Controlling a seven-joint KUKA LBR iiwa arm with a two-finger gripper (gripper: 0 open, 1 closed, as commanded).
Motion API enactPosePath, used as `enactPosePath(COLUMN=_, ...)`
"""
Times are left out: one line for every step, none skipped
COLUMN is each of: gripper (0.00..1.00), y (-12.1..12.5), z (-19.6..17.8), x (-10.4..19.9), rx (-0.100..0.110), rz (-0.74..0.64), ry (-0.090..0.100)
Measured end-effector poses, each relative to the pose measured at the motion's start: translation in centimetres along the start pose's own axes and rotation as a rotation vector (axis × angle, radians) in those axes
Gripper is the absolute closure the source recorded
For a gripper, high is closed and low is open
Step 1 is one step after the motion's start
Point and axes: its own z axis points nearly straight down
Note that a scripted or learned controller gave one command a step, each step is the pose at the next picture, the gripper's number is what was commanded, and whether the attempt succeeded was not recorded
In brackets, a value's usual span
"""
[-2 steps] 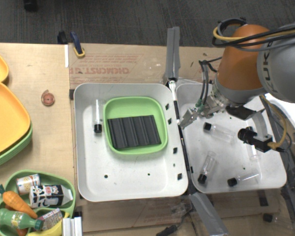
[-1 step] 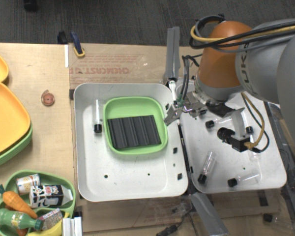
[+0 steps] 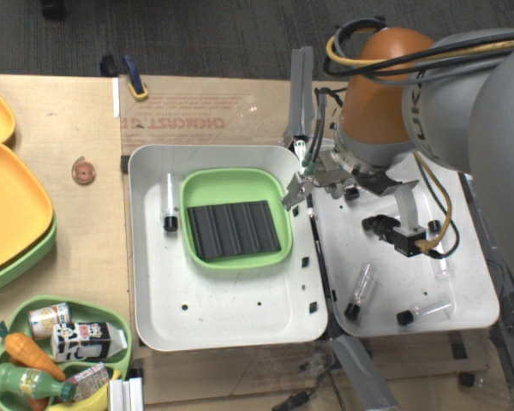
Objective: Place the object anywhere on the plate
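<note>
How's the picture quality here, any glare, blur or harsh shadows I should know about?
In the camera view the lighting is even and soft. The green plate and the dark ridged object lying on it look sharp. The white bins are bright but keep their detail. The arm looms large and casts only faint shadows on the right bin.

A bulky grey robot arm (image 3: 475, 92) with a rounded orange band (image 3: 385, 58) above its wrist. Black and yellow cables (image 3: 360, 37) loop over the orange section, and another yellow-and-black cable trails below. Dark lettering marks the grey casing.
</note>
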Motion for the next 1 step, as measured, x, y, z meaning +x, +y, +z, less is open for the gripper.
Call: enactPosePath(gripper=0.0, y=-1.04, z=-4.05, x=0.57, rx=0.001, rz=0.116, ry=-0.001)
